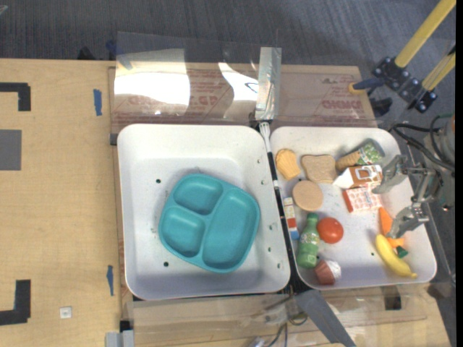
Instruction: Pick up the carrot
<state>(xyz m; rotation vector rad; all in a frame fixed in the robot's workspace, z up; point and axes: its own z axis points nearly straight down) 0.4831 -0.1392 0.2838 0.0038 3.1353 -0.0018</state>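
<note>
The carrot (385, 221) lies in the right bin (427, 266), toward its right wall, a short orange piece just beside the far end of the banana (394, 256) and just right of the red-and-white carton (362, 197). The end effector (406, 219) sits at the right edge of that bin, its metal parts low over the carrot and the banana. Whether it is spread or closed cannot be told from this slanted view, since the metalwork blurs into the bin wall, and nothing shows the carrot caught in it.

Judged from this, the task is at the approach or closing-in stage: the carrot rests on the bin floor and has not been lifted.

The next move likely calls for centring on the carrot alone. The banana touches or nearly touches it on the near side and the carton is close on the left, so a careless close could catch the banana or push the carrot against the wall. A straight descent, a firm close and a vertical lift would suit.

The tomato (330, 230) and green bottle (309, 243) are well apart to the left. The left bin (137, 150) holds a teal divided plate (210, 223).
</note>
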